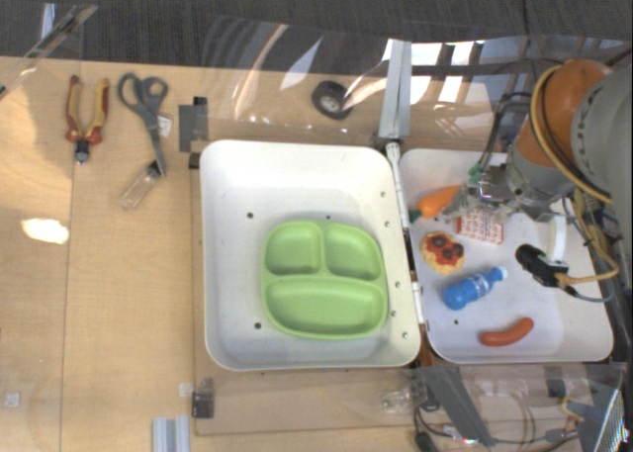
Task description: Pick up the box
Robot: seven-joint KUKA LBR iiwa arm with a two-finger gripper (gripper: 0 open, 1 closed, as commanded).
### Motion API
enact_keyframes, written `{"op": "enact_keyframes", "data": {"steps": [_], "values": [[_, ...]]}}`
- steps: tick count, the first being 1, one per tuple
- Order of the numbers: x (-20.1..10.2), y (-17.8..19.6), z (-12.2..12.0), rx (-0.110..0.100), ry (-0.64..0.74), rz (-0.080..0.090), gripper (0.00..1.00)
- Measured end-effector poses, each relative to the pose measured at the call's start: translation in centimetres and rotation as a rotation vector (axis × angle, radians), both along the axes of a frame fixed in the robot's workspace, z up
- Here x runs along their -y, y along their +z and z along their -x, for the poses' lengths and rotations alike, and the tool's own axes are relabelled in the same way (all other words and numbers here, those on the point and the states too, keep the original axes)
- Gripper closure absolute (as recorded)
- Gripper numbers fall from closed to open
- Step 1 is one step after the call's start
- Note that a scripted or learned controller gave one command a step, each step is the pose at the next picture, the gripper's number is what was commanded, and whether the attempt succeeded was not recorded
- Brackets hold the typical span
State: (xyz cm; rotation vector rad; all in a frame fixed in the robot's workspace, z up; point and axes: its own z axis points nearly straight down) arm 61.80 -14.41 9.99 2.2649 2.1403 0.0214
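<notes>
Right now I am hanging my pincer (487,195) low over the right-hand bin (584,341), and I cannot tell its state from above. Directly beneath it the box (483,228), white with red print, is lying flat on the bin floor, its upper edge tucked under my wrist. Just left of my pincer an orange carrot-like piece (435,202) is lying; below the box a small pizza toy (443,252), a blue bottle (472,288) and a red sausage (506,332) are resting. Farther left, the other bin (227,242) is carrying a green divided tray (323,279).
</notes>
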Motion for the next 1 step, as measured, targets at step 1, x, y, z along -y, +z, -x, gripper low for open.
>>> {"op": "enact_keyframes", "data": {"steps": [1], "values": [[0.02,-0.02,-0.08,0.001,-0.010,-0.002,0.00]]}}
